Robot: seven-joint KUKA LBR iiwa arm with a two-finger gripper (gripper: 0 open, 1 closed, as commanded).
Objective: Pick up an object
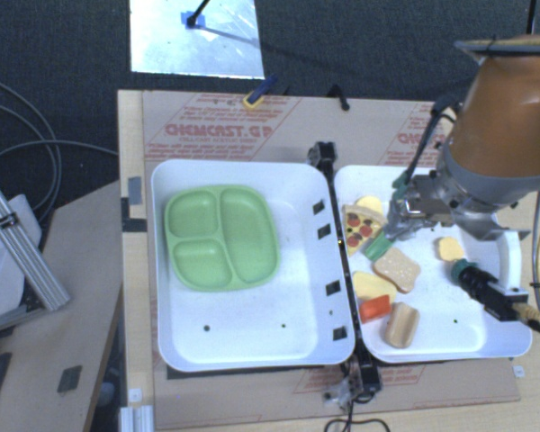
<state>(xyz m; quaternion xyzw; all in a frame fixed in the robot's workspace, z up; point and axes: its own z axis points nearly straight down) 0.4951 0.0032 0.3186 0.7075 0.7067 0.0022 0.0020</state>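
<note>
Small green toy piece, just under the gripper

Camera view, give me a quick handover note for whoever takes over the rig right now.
Gripper: low in the right bin, by the pizza slice and a green piece; nothing visibly held.
Toy food all in the right bin: bread slice, bread roll, orange piece, yellow pieces.
Left bin: green divided plate.
Done: nothing lifted.
Left: grasp one object and raise it.
</note>
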